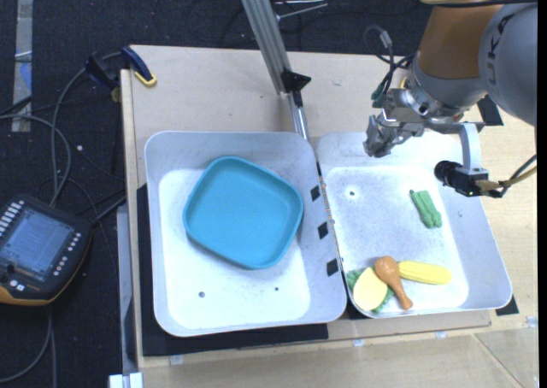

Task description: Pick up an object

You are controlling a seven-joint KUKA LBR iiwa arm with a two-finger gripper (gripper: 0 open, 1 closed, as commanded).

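My gripper [377,145] hangs over the far edge of the right bin [479,232], with nothing visible between its fingers. In that bin lie a green pod-like piece [426,208] at mid right, and near the front a yellow corn cob [424,273], an orange pear-shaped toy [391,279] and a yellow slice with green trim [369,290]. These front items touch one another. A blue square plate [244,211] sits in the left bin [171,292]. The gripper is well behind and left of the green piece.
A slanted metal pole [267,23] runs from the top down to the divide between the bins. A teach pendant [36,249] lies off the bench at left, with cables around it. The wooden bench top [214,87] extends behind the bins.
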